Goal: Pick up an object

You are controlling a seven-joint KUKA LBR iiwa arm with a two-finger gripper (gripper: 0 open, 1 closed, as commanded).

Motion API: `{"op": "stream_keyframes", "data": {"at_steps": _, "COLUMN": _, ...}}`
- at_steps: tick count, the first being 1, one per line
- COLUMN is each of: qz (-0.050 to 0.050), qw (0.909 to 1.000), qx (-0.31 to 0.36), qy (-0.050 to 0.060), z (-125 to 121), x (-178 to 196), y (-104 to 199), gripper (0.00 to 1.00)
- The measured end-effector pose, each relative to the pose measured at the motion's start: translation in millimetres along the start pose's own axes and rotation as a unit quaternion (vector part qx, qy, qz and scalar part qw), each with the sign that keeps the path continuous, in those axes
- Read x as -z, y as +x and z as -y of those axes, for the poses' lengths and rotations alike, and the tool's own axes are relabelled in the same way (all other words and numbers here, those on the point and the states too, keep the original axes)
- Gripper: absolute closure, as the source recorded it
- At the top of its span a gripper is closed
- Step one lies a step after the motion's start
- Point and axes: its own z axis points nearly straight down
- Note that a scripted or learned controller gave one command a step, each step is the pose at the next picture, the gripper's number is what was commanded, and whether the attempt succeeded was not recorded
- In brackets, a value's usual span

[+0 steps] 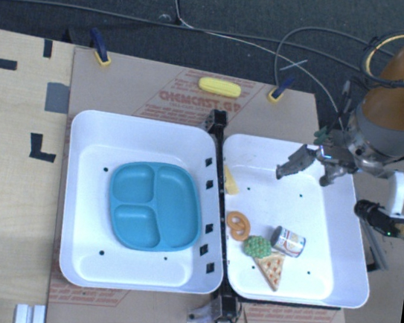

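Bright even light, slightly soft focus

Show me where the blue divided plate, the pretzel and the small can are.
blue divided plate (156, 207): camera view, on the ridge between its compartments.
pretzel (237, 225): camera view, on its middle twist.
small can (288, 242): camera view, on its side wall, lying in the right bin.

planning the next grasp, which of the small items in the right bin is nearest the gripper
The small can, lying on its side; the pretzel, green piece and pizza slice lie farther from the gripper.
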Motion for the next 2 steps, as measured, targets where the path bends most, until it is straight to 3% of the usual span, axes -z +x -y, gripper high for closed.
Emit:
{"op": "stream_keyframes", "data": {"at_steps": 1, "qz": 0.001, "qw": 1.0000, "qx": 0.001, "qy": -0.005, "z": -1.8, "x": 5.5, "y": 0.1, "gripper": 0.00}}
{"op": "stream_keyframes", "data": {"at_steps": 2, "qz": 0.001, "qw": 1.0000, "qx": 0.001, "qy": -0.004, "z": 2.6, "x": -39.2, "y": -2.6, "gripper": 0.00}}
